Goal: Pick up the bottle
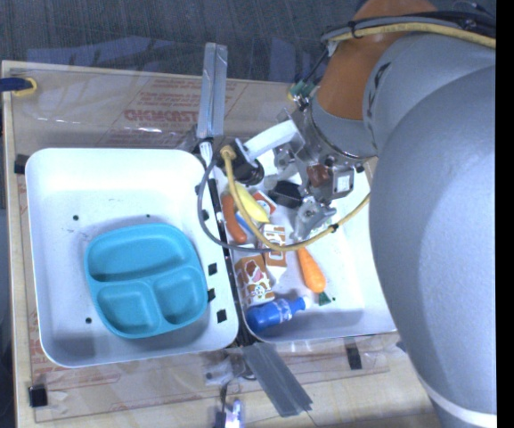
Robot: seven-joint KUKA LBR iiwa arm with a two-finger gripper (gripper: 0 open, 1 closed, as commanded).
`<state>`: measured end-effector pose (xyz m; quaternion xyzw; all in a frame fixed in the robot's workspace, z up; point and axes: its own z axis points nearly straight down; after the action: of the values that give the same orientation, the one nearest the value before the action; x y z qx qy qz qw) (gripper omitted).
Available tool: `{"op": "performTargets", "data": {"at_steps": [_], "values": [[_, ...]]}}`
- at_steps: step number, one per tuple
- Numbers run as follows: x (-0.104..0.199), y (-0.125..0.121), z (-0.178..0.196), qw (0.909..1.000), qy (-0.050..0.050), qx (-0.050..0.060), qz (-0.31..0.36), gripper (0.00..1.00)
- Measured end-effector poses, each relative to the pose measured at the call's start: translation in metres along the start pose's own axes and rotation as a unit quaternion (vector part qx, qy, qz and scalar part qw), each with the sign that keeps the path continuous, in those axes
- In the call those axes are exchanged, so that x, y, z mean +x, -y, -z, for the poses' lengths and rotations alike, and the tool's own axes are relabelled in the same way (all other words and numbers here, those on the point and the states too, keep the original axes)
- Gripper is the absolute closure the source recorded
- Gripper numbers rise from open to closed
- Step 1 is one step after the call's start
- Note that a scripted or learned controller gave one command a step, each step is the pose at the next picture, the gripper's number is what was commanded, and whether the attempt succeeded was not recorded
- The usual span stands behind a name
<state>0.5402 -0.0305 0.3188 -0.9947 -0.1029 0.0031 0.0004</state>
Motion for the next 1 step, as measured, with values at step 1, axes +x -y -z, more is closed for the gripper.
{"op": "performTargets", "data": {"at_steps": [1], "values": [[0.0055, 0.0722, 0.0691, 0.9999, -0.003, -0.001, 0.013, 0.0]]}}
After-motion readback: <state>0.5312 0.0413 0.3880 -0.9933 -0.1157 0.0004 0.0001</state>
